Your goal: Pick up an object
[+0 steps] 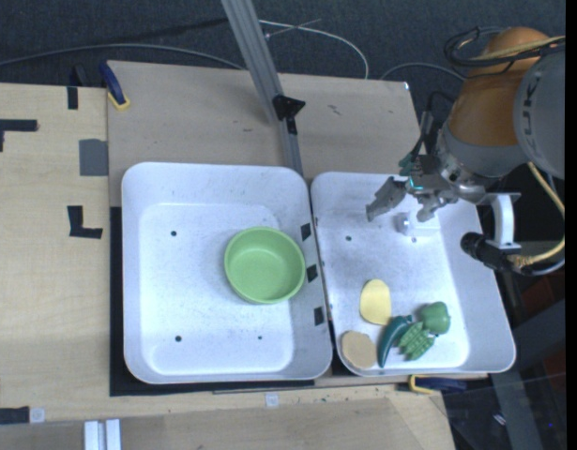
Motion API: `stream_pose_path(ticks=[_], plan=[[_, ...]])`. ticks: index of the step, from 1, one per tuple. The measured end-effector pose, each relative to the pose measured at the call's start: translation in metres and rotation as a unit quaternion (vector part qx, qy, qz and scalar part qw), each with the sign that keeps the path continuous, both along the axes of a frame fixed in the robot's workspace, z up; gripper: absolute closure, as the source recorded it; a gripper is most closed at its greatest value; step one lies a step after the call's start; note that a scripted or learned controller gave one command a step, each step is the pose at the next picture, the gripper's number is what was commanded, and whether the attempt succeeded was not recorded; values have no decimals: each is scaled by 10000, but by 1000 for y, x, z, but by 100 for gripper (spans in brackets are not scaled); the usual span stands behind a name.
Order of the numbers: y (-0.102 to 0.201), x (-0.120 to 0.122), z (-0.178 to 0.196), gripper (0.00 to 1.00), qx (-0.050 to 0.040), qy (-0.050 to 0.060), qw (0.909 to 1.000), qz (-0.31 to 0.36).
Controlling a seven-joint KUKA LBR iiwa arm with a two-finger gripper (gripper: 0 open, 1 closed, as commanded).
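Observation:
My gripper (402,205) hangs over the far part of the right bin (476,279), its two fingers spread apart with nothing between them. Near the front of that bin lie a yellow piece (375,301), a tan flat piece (359,349), a dark teal curved piece (393,337) and a green toy (425,330). All of them sit well in front of the gripper. A green bowl (265,265) stands upright in the left bin (166,251).
A grey pole (260,54) slants across the bench behind the bins, ending in a black clamp (288,109). The arm's body and cables (499,242) crowd the right bin's far right side. A wooden table lies to the left.

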State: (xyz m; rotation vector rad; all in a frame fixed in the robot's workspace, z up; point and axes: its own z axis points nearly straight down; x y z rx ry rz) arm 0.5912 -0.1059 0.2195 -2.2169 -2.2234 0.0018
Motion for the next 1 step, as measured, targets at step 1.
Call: stream_pose_path(ticks=[1], plan=[[0,0,0,0,0,-1,10000,-1]])
